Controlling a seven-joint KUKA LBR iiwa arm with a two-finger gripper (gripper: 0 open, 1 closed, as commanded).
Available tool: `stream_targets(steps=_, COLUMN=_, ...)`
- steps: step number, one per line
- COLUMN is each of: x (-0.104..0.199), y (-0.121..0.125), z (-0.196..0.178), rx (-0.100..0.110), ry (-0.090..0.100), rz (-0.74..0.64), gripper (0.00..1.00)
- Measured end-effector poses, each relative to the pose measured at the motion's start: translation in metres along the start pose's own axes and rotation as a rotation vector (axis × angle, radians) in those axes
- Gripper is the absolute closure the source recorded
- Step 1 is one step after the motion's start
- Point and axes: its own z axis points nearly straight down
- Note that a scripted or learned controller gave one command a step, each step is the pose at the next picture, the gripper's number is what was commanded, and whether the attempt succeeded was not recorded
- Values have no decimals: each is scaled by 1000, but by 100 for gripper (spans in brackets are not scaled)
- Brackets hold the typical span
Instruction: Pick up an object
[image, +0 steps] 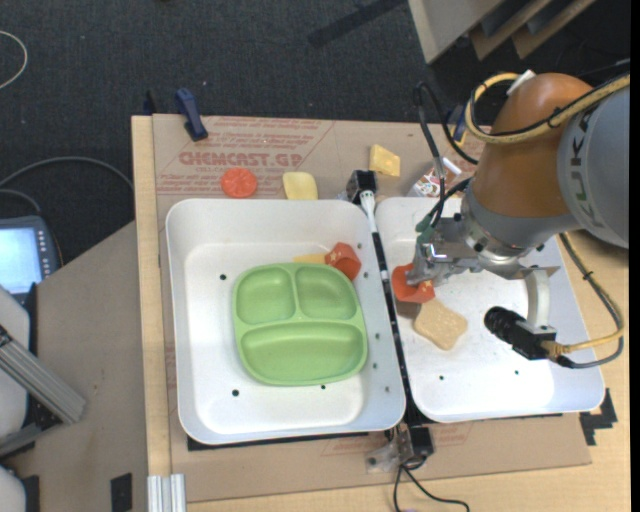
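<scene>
One orange piece (411, 286) | directly under end effector (427, 262) | right bin (570, 390)

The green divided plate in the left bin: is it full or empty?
Empty. The green plate lies flat in the left bin, and all three compartments show bare green. The small orange piece lies outside its upper right edge.

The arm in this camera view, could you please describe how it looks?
The arm is bulky and rounded, with grey housings and a glossy orange band above the wrist. A yellowish cable loops over the top of the band and thin dark cables run down beside it. The gripper is a small grey metal unit with little green and red details on its body.
</scene>
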Motion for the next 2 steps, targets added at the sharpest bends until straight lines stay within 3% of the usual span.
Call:
stream_targets(steps=1, x=12, y=7, z=-20, rx=-6, ry=-3, rz=2, gripper=100)
stream_targets(steps=2, x=-66, y=38, z=35, rx=-1, ry=-5, rz=10, gripper=100)
